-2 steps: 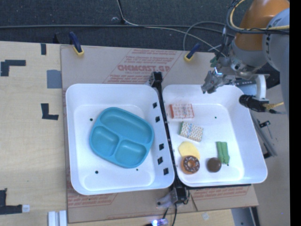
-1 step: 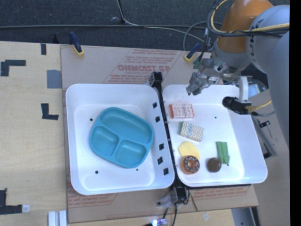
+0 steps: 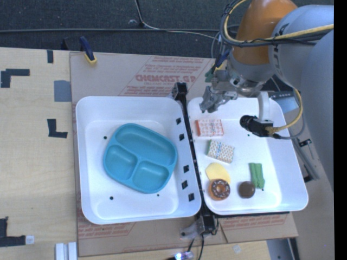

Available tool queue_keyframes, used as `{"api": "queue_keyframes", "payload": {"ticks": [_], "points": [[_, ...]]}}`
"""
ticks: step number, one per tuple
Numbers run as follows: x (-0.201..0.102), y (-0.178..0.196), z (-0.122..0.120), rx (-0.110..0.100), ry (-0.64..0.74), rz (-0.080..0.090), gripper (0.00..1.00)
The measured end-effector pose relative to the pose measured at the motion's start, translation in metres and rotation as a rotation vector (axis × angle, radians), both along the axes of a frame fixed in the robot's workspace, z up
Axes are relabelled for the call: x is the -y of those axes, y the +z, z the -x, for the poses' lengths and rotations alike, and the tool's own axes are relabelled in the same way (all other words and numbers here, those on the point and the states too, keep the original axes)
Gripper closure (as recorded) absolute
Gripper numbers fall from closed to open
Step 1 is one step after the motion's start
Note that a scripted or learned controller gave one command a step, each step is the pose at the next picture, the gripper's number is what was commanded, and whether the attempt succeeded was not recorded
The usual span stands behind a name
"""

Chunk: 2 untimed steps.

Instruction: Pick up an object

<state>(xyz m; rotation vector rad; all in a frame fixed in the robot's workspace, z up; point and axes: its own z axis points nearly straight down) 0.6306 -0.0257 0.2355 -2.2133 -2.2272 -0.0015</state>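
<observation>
Objects for picking lie in the right bin (image 3: 290, 191), 6 of them: a red-and-white packet (image 3: 210, 127) nearest the far rim, its long axis running left to right; below it a pale patterned packet (image 3: 220, 151), tilted; a yellow piece (image 3: 217, 171) touching a chocolate donut (image 3: 219, 189); a brown ball (image 3: 246, 189); a green bar (image 3: 256, 175) with its long axis pointing toward the near rim; the gripper (image 3: 209, 106) hangs just above the red-and-white packet, close to the divider between the 2 bins, whether its claw is apart or together I cannot tell; open floor lies at the right bin's right side; the left bin (image 3: 89, 161) bears a blue divided plate (image 3: 140, 157)
</observation>
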Motion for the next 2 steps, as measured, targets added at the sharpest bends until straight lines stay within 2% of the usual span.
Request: {"api": "queue_keyframes", "payload": {"ticks": [1, 2], "points": [[-0.048, 0.007, 0.02, -0.001, 0.0, 0.0, 1.0], [-0.098, -0.007, 0.045, -0.004, -0.001, 0.001, 1.0]]}}
